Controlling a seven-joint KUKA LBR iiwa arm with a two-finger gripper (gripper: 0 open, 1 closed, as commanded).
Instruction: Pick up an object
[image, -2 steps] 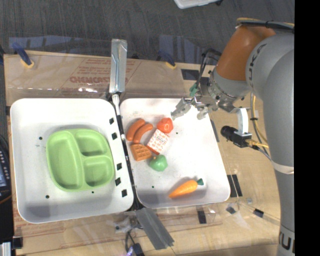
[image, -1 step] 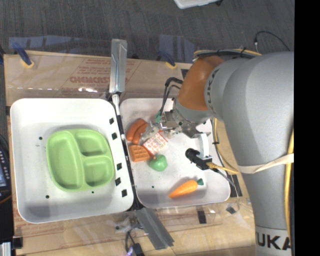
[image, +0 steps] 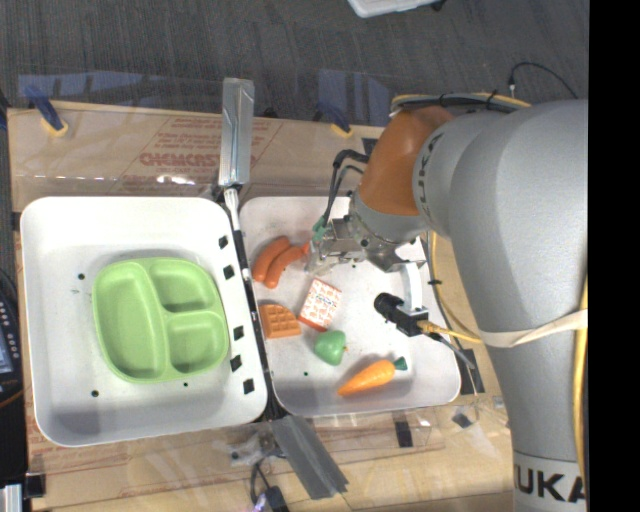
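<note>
Nearest the camera, along the lower edge, the bench (image: 150, 470) shows its pale wood, with grey brackets where the two bins meet. Just above that, in the right bin (image: 440, 385), a toy carrot (image: 368, 377) lies at a slant near the front wall, its green top pointing right. Just behind it sits a small green pepper-like piece (image: 330, 347), and beside that, to the left, a waffle-patterned orange piece (image: 281, 321) close to the dividing wall. A small printed carton (image: 320, 304) lies just above the green piece, tilted. To the right of these a black fitting (image: 398, 312) juts from the arm over the bin floor.

The left bin (image: 50, 300) holds a green divided tray (image: 160, 319) lying flat near its middle.

Farther back in the right bin, two orange sausages (image: 278, 258) lie together near the divider. The end effector (image: 328, 243) hangs just to their right, low over the bin's rear half; I cannot tell how far it is open, and nothing is visibly held in it. Behind it rises the orange band (image: 395, 165) and the grey arm (image: 510, 230). At the far side a metal bar (image: 236, 135) stands over the seam between the bins.
</note>
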